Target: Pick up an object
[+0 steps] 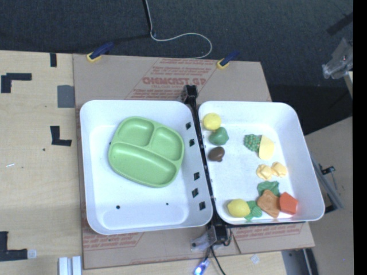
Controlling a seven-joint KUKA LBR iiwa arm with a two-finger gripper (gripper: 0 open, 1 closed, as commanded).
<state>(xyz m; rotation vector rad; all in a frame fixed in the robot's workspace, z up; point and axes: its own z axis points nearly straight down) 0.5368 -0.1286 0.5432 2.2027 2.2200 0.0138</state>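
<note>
Hand [339, 63], a blurred grey shape beyond the right bin [298, 125], touches nothing; its opening cannot be told.

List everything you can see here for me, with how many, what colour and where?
bins: 2, white, side by side on the cardboard sheet
divided plate: 1, light green, in the left bin
yellow ball: 1, yellow, right bin, top left
green piece: 1, green, just below the ball
brown piece: 1, dark brown, below the green piece
lemon: 1, yellow, right bin, bottom edge
red block: 1, red-orange, right bin, bottom right
cable: 1, white, looped on the dark floor above
clips: 2, blue and yellow, on the cardboard's top edge
robot part: pale grey, far right, blurred
</note>
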